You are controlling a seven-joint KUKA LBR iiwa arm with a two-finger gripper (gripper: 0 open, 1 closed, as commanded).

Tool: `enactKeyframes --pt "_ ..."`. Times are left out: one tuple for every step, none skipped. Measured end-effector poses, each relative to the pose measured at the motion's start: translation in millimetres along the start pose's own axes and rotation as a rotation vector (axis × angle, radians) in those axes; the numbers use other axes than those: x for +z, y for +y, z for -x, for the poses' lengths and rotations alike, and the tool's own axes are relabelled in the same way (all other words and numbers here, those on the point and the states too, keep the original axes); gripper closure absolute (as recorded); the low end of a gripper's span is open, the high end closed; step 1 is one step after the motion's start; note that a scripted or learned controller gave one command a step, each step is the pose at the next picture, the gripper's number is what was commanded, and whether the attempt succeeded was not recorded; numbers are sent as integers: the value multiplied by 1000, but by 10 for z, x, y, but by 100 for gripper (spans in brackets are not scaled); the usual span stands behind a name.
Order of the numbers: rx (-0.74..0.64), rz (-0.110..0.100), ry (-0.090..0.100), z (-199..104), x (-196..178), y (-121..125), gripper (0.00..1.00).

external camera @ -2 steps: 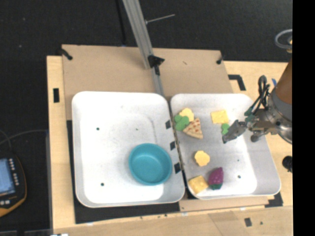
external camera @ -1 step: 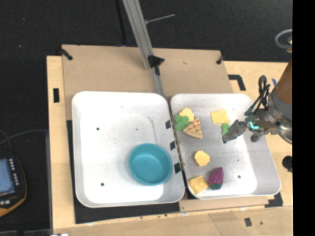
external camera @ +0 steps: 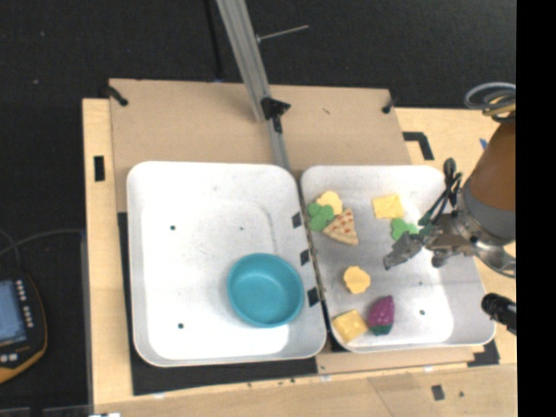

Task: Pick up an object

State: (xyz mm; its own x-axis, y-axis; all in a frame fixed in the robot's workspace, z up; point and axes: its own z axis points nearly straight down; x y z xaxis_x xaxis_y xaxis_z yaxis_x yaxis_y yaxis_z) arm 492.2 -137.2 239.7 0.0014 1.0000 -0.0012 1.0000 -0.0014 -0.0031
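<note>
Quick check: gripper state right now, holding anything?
Gripper: cannot be told; it hangs over the right bin near the small green piece, with nothing visibly between its fingers.

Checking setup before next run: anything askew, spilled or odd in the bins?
Nothing stands out. The blue bowl sits upright in the left bin; the toy food pieces lie loose inside the right bin, none spilled over a rim.

1. Both bins (external camera: 208, 189) – smooth white plastic, faintly speckled.
2. Blue bowl (external camera: 265, 288) – glossy plastic.
3. Bench (external camera: 347, 120) – matt, board-like tan surface.
4. Slanted pole (external camera: 245, 46) looks like dull metal.
</note>
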Motion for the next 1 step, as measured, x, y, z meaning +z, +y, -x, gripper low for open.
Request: enactKeyframes --pt "-1 -1 1 32 625 26 0"
